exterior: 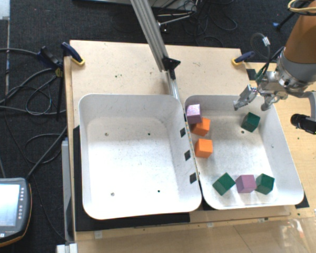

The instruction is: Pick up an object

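**Pincer open above right bin, nothing gripped**

Pincer (255, 100) hangs with fingers spread over the far right part of the right bin (287, 157). A green cube (250, 122) sits just below it, untouched. Purple cube (193, 110) and two orange cubes (203, 126) (204, 147) lie along the left wall. Near edge: green (224, 184), purple (246, 183), green (265, 183).

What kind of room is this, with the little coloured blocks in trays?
Most likely a robotics lab. A grey-and-orange robot arm reaches over two white bins on a bench, cables trail across the dark floor, and a handheld control screen sits nearby.
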Controlling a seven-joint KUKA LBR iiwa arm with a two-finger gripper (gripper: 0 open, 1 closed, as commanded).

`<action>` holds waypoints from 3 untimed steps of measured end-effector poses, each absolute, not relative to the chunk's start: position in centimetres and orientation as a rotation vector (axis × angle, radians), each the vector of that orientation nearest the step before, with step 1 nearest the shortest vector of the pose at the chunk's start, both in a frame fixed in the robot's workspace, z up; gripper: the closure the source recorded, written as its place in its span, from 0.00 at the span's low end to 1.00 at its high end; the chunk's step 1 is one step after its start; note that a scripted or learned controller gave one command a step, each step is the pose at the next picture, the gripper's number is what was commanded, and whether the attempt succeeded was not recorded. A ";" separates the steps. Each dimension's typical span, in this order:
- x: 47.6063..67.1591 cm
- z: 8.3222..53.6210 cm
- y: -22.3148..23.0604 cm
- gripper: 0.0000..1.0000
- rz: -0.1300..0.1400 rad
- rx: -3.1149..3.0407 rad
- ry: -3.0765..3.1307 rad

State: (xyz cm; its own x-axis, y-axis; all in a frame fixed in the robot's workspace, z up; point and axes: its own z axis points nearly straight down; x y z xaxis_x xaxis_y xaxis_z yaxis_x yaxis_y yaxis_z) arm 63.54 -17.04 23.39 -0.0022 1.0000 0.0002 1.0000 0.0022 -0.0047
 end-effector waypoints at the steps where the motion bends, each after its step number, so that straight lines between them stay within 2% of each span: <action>1: 63.2 17.8 -16.0 0.00 0.005 -2.215 -2.222; 2: 62.1 12.2 -16.4 0.00 0.006 -2.219 -2.217; 3: 62.4 13.7 -16.4 1.00 -0.002 -2.224 -2.223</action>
